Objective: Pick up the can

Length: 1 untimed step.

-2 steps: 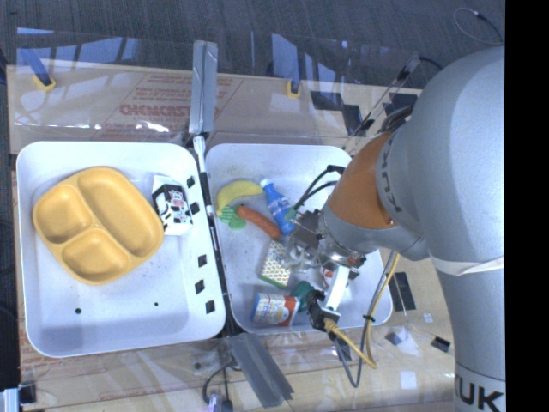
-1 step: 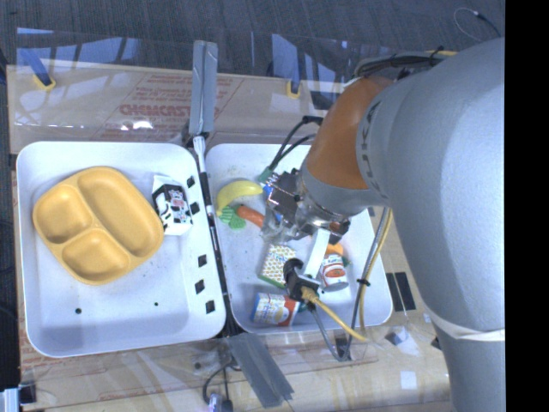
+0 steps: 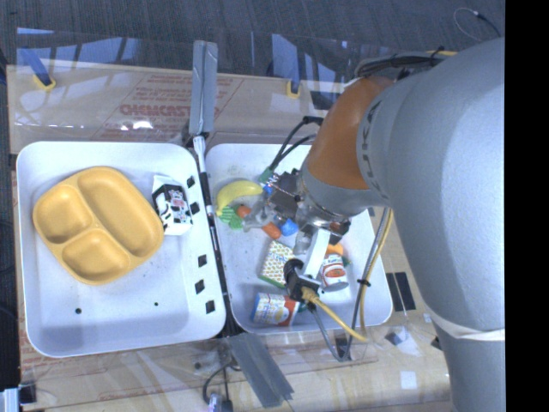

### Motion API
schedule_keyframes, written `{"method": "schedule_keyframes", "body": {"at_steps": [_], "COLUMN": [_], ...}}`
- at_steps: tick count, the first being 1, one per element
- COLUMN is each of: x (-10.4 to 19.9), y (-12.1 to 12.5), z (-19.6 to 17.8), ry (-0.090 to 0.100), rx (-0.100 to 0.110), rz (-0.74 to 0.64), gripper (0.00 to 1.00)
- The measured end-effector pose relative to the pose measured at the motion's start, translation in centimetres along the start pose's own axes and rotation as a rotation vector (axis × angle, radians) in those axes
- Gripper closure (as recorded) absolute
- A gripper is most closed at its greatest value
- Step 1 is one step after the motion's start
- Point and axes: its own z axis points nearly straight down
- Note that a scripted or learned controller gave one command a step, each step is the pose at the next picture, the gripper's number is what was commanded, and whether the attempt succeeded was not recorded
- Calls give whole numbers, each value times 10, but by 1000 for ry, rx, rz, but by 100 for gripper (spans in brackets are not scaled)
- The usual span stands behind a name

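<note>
Gripper (image 3: 276, 200) hangs over toys (image 3: 233, 197) in the right bin (image 3: 243, 269); whether it is open or closed cannot be told. Can (image 3: 273, 309) lies apart, nearer the camera.

The left shallow white bin (image 3: 111, 329) and the right white bin (image 3: 236, 161) look like smooth plastic with a soft shine. The yellow three-part plate (image 3: 96, 221) seems to be plastic too, but more matt. The small can with a printed label (image 3: 273, 309) has a glossy wrap. The grey arm shell (image 3: 455, 187) is smooth and its orange band (image 3: 339, 144) shines. A clear, reflecting film covers the brown bench top (image 3: 129, 101).
</note>
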Motion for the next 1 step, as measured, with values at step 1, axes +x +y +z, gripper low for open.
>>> {"method": "schedule_keyframes", "body": {"at_steps": [1], "x": [-54], "y": [77], "z": [1], "ry": [-1], "rx": [1], "rz": [155], "gripper": [0]}}
